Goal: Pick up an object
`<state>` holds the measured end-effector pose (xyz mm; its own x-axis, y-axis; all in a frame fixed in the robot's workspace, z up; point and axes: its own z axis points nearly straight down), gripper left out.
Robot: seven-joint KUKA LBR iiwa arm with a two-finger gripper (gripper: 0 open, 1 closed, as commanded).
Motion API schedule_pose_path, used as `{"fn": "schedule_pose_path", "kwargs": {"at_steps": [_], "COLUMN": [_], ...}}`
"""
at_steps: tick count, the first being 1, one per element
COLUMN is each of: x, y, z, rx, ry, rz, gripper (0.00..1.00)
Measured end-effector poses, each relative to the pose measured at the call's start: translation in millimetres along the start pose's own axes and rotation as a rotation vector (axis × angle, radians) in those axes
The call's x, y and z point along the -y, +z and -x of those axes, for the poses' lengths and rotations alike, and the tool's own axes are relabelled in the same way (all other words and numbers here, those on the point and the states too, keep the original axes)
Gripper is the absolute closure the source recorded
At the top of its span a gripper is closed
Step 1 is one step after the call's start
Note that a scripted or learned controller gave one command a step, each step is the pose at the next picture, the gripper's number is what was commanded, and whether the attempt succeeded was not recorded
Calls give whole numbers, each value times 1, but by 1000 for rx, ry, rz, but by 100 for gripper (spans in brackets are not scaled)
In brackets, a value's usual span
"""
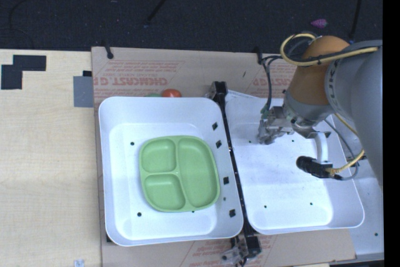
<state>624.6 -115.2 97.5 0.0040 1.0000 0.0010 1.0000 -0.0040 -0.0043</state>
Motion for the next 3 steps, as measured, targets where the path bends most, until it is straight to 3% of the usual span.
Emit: {"fn": "schedule_pose_path", "kwargs": {"at_steps": [2,3], "x": [-6,5], "y": [-113,-108], "z": [-3,-61], "rx": [1,-2], "ry": [-4,-9], "rz": [6,0], "gripper": [100,100]}}
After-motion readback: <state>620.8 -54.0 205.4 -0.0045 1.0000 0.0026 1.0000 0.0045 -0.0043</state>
